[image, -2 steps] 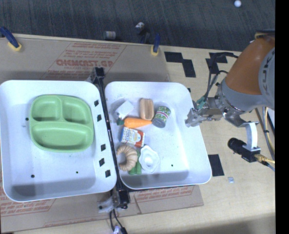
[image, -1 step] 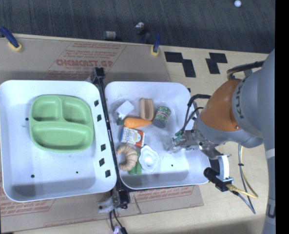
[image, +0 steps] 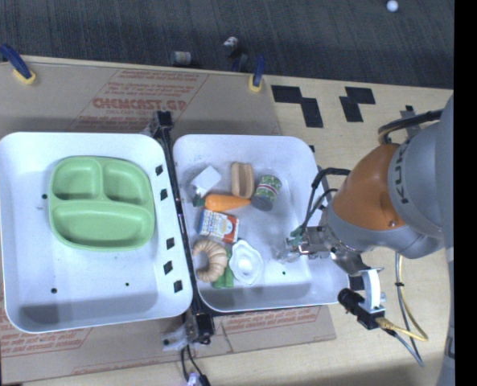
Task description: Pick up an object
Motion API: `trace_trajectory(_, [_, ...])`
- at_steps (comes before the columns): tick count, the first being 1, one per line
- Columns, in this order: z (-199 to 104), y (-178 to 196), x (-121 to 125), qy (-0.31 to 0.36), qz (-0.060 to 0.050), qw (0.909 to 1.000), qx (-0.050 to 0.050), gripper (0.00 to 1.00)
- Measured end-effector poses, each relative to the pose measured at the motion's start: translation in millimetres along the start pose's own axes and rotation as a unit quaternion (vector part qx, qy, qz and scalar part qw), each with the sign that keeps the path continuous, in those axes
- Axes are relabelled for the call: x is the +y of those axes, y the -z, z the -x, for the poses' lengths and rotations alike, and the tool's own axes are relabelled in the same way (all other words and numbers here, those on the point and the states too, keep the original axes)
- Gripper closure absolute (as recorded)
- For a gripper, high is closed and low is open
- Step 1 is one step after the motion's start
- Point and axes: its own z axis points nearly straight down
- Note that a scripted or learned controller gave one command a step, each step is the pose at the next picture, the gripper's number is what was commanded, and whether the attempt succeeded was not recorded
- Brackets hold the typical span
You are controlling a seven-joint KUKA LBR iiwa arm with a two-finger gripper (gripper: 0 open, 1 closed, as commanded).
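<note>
The right bin (image: 302,155) served as the landmark. At its near edge, toward the left, lay a white fried-egg toy (image: 246,262), with a tan croissant (image: 210,257) just left of it. Farther in sat a small printed carton (image: 219,225), then an orange carrot (image: 226,203). Beyond the carrot were a white card (image: 207,178), a hot dog bun (image: 240,178) and a green-labelled can (image: 265,191). The arm (image: 383,203) leaned over the bin's right wall, and its hand (image: 296,245) hung low over bare floor in the bin's right part, apart from every item. Whether the hand was released or clenched could not be told. Left of this bin, the left bin (image: 21,240) held a green divided plate (image: 101,202).
</note>
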Motion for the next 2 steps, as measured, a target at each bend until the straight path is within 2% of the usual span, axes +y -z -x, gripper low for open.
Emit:
trace_trajectory(1, [0,0,47,-0.001,0.0,1.0,0.001,1.0])
trace_trajectory(2, [1,131,5,-0.002,0.002,1.0,-0.001,1.0])
